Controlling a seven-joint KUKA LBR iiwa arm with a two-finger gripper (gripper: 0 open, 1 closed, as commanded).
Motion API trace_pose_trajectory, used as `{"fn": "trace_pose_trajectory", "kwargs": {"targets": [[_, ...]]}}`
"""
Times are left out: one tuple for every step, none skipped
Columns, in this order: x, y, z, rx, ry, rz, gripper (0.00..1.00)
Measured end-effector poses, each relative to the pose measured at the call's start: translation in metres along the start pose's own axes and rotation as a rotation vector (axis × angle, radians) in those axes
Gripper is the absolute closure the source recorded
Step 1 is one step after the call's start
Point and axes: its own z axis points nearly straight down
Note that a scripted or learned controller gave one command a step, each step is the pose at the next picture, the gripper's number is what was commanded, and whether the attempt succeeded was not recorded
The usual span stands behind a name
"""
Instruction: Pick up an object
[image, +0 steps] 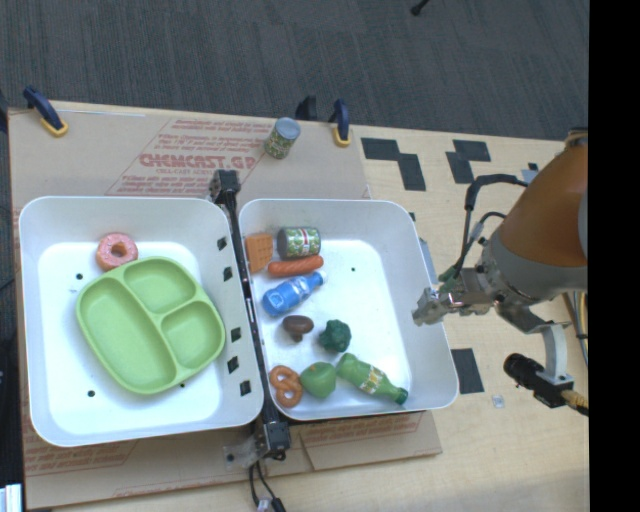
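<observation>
I see blue clamps (44, 110) at the board's ten and twelve o'clock (339, 120), black patches (395, 160) toward two.

The arm (535, 260) is grey with a broad orange band above the wrist, thin black cables looping at its ten o'clock side, ending in a small grey metallic claw (432, 307).

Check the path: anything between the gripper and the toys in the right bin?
Only the right bin's raised right wall: the gripper sits at that rim, outside the toy cluster. Nearest toys, the broccoli and green bottle, lie uncovered past bare bin floor.
</observation>
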Motion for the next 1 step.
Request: {"fn": "trace_pose_trajectory", "kwargs": {"targets": [[-0.0009, 0.0007, -0.0161, -0.004, -0.001, 0.002, 1.00]]}}
